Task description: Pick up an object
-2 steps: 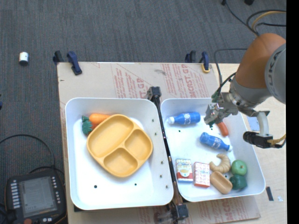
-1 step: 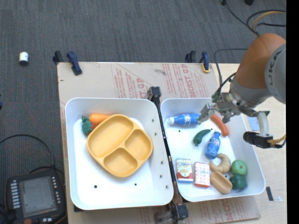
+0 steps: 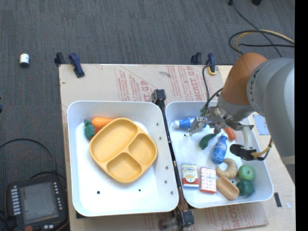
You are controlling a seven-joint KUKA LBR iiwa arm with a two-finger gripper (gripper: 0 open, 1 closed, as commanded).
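Bottle (image 3: 219,149) lies in the right bin (image 3: 183,177); pincer (image 3: 204,124), opening unclear, hovers above, approaching; next it must descend.

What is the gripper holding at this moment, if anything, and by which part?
It cannot be told. The gripper is low in the right bin, next to a blue bottle, but the view does not settle whether it is gripped.
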